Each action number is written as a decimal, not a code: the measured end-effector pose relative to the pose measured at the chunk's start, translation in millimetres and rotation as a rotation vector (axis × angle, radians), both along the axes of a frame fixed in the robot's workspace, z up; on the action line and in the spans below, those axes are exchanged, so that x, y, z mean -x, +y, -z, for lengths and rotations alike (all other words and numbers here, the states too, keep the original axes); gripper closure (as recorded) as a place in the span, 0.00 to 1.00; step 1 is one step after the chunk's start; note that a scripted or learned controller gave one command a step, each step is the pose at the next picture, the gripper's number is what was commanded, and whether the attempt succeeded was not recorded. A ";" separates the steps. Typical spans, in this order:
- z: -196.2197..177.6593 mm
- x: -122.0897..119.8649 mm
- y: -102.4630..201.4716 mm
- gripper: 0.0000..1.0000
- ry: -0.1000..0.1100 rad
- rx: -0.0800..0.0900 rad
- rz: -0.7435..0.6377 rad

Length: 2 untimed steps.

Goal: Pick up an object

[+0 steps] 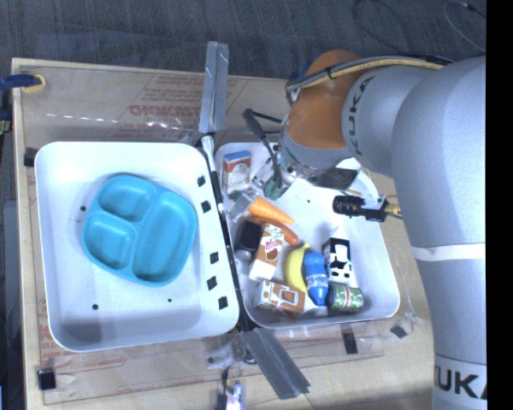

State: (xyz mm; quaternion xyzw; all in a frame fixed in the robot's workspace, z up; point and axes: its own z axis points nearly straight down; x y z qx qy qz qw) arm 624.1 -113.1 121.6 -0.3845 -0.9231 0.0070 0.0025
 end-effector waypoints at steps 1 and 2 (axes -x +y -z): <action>29.5 14.2 -36.2 0.00 -0.009 -0.010 0.052; 19.0 13.5 -35.8 1.00 -0.010 -0.009 0.048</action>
